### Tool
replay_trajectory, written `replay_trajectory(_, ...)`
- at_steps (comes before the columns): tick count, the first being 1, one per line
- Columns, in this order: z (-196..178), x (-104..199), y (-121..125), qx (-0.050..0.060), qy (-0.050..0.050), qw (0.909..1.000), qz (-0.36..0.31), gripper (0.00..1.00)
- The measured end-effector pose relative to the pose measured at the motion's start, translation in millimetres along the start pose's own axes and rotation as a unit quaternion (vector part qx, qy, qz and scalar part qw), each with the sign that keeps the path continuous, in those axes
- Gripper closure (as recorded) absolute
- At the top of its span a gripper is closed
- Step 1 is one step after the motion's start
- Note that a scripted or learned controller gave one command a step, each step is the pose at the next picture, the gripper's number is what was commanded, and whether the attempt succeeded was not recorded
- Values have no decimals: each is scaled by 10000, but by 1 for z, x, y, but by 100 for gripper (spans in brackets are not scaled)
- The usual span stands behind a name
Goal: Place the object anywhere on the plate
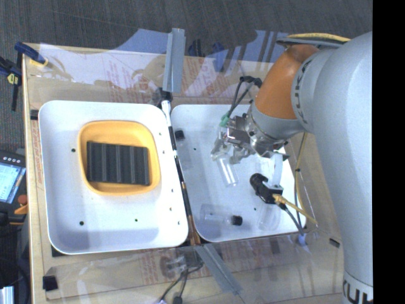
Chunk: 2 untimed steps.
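Hovering over the right bin (pixel 209 230), the gripper (pixel 226 152) sits at about 12 o'clock from that bin's centre, wrist end toward 3 o'clock where the arm (pixel 329 125) comes in. Jaws: can't tell how wide, too blurred and pale against the white floor, and nothing clearly shows between them.

The object: hard to pin down. Best guess is the small clear, tube-like piece (pixel 229 175) lying on the bin floor right at 6 o'clock of the gripper, touching or nearly so, can't say which. Its long axis runs roughly 12-to-6, tilted a bit toward 5. A small dark bit (pixel 236 220) lies further out at 6 o'clock, near the bin's front edge; another dark bit (pixel 180 134) sits at 9 o'clock by the divider.

The plate (pixel 117 157), yellow w/ a dark ribbed centre, is in the left bin (pixel 57 220), at 9 o'clock from the gripper, well apart. So the carry, judging from this, goes straight toward 9 across the divider, once a grip is had.
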State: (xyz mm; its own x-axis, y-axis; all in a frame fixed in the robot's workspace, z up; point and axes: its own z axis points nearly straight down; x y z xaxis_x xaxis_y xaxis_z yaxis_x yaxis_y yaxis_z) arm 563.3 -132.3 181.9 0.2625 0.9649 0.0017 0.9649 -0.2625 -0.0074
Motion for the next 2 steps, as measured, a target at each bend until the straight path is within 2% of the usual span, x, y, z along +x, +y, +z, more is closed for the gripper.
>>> replay_trajectory(1, -28, 45, -1, -22, -13, 9924, -1230, 100)
replay_trajectory(2, -40, 111, 9, -26, -15, 9701, -2429, 100)
